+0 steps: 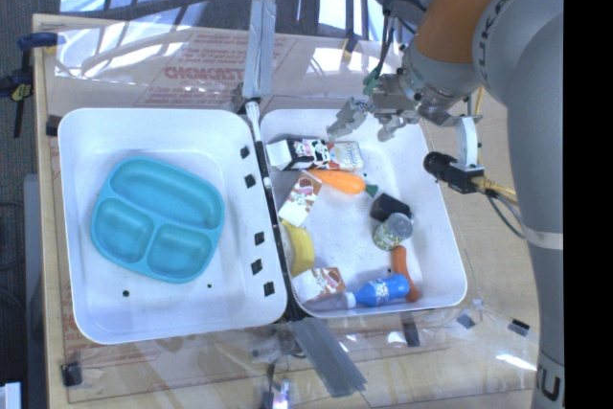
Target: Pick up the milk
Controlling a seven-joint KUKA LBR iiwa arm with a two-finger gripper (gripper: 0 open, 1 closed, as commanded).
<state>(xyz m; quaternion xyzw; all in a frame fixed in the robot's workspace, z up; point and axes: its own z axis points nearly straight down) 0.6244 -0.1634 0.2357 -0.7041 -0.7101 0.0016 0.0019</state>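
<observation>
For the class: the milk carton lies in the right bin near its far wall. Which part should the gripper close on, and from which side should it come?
Grip the milk carton across its narrow width at mid-body, coming from above. It seems to lie flat with its length running left-right, and the carrot crowds its near side, so a top-down approach by the gripper probably suits best.

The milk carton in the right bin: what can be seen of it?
The small white cardboard milk carton with black cow patches lies on its side at the far left of the right white bin, near the divider. An orange carrot lies just in front, seemingly touching. The claw hovers beyond it, apart.
</observation>
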